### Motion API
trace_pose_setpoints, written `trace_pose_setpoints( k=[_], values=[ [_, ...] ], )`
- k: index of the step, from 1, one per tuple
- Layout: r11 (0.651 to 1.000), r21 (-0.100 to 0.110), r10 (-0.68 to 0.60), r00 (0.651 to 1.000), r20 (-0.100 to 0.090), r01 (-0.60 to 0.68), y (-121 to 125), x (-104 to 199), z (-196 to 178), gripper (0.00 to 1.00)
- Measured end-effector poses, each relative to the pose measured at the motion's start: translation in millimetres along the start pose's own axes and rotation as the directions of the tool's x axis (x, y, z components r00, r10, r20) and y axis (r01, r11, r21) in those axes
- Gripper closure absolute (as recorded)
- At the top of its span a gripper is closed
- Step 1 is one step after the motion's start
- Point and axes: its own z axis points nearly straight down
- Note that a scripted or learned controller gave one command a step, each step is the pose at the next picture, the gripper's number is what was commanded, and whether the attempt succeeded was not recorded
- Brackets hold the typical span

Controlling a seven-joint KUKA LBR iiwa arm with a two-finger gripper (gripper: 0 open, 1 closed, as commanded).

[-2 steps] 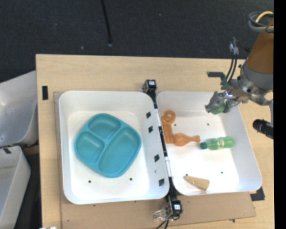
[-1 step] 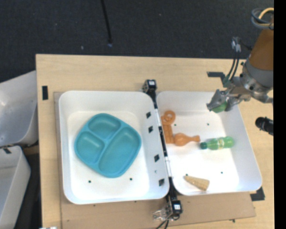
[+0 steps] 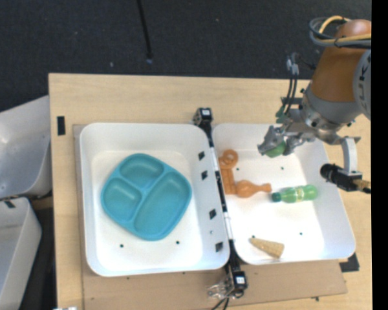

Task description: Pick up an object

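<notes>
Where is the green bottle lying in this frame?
The green bottle lies on its side in the right bin, toward its right wall, just right of the orange toy and below the gripper.

We see a pale wooden table standing on a dark, speckled floor, with a thin black cable trailing across that floor. At the left edge sit white plastic containers, brightly and evenly lit from above.

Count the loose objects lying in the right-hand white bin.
3: an orange plastic toy against the left wall, a green plastic bottle mid-right, a tan cone-shaped piece near the front. Others may hide under the gripper.
</notes>
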Motion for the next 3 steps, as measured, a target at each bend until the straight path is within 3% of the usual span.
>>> trace_pose_setpoints(
  k=[1,3],
  values=[
    [1.0,-0.001,-0.002,1.0,-0.002,0.002,-6,52,-11,1.0],
    [1.0,0.001,-0.002,1.0,-0.002,0.002,-28,165,2,1.0]
  ],
)
